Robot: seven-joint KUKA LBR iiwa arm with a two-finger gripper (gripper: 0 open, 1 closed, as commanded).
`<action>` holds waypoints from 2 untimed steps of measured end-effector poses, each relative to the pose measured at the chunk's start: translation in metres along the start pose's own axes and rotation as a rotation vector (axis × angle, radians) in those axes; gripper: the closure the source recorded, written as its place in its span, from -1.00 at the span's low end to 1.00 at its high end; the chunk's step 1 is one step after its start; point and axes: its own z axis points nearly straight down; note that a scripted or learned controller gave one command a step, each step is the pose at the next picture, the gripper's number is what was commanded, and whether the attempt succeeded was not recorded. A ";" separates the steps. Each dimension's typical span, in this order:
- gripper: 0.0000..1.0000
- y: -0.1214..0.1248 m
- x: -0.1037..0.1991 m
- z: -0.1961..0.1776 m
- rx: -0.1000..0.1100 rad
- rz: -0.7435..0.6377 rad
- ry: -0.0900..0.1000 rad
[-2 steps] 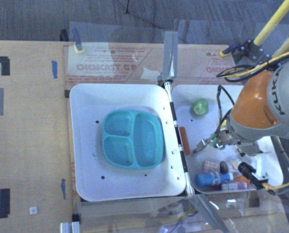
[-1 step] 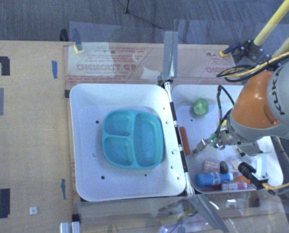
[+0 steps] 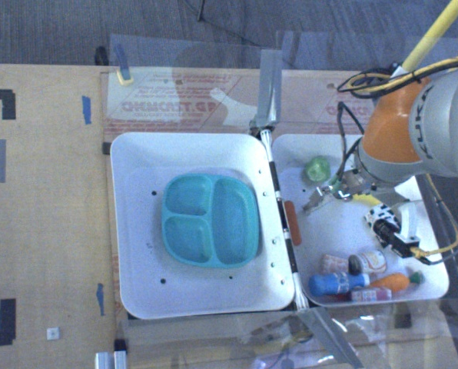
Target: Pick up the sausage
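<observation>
Against the right bin's [image 3: 436, 283] left wall lies the slim reddish-brown sausage [image 3: 291, 221], lengthwise along that edge; the grey arm's gripper [image 3: 321, 197] hovers just right of it, near a round green object [image 3: 317, 168], its fingers spread and grasping nothing; along the bin's near edge lie a blue bottle [image 3: 338, 284] and an orange carrot [image 3: 390, 283]; the left bin [image 3: 133, 283] carries a teal divided plate [image 3: 210, 220].

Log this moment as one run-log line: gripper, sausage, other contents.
gripper: over right bin, near green item | sausage: lying along right bin's left wall, not held | left bin: teal divided plate
</observation>
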 end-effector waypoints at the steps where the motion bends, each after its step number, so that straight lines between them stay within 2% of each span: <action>1: -1.00 -0.041 0.021 -0.001 -0.001 -0.045 0.001; 2: -1.00 -0.041 0.021 -0.001 -0.001 -0.044 0.001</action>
